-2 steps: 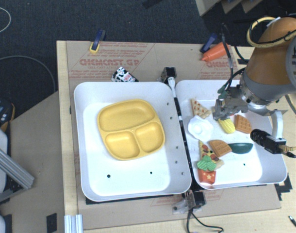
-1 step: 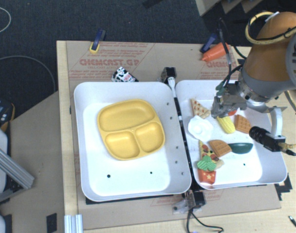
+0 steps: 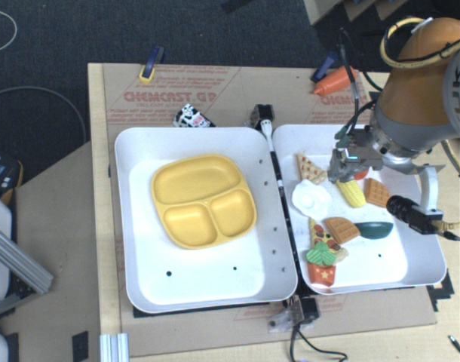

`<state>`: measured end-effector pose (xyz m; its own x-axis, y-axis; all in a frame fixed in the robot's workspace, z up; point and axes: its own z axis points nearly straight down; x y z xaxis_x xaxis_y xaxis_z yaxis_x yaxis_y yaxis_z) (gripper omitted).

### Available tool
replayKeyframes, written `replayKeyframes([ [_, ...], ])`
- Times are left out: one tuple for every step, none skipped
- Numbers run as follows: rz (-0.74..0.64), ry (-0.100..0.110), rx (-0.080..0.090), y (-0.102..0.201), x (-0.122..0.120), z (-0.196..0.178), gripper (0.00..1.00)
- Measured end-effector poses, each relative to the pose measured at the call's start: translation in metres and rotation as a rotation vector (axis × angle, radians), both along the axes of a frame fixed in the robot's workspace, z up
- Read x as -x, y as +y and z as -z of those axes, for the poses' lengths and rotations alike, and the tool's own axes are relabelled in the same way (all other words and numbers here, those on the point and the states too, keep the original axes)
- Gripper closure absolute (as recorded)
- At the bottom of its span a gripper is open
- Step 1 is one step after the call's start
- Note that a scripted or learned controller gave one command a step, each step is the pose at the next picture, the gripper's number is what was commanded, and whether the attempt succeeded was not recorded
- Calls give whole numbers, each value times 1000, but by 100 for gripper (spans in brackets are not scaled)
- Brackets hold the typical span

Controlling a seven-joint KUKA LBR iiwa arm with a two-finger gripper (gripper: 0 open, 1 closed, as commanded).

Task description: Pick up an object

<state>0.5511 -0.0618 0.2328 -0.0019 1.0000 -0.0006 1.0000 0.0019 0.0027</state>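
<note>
Two bins: a left bin (image 3: 132, 202) and a right bin (image 3: 418, 266) sit side by side on the desk (image 3: 102, 127), their inner rims touching, so things can be taken from one and set in the other.
Left bin contents: one yellow divided plate (image 3: 203, 200), lying flat near the middle.
Right bin contents: a loose cluster of toy food, bunched in the middle where a reach from above can get at it.
Items I can tell apart: a corn cob (image 3: 352, 192), a white egg-like piece (image 3: 311, 198), a pizza-like wedge (image 3: 311, 169), a waffle-like square (image 3: 378, 193), a dark teal piece (image 3: 375, 230), a red carton with green on top (image 3: 321, 265).
Hand: (image 3: 349, 166) low over the right bin, just above the corn cob; whether it is released or clenched cannot be told, since the wrist hides it.
Task's thing: by my judgement the corn cob, lying on the bin floor directly under the hand, between the egg-like piece and the waffle-like square.
Stage: likely the descent or closing for a grasp; nothing is seen lifted.
Risk: neighbours lie close, so a pinch may catch or push two.
Writing: the desk board reads "CHEMCAST GP" in red; more faint red print beside it is unreadable.
</note>
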Motion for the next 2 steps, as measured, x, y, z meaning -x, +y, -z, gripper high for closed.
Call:
replayKeyframes([
  [2, 7, -2, 2, 9, 14, 100],
  [1, 0, 0, 4, 4, 4, 100],
])
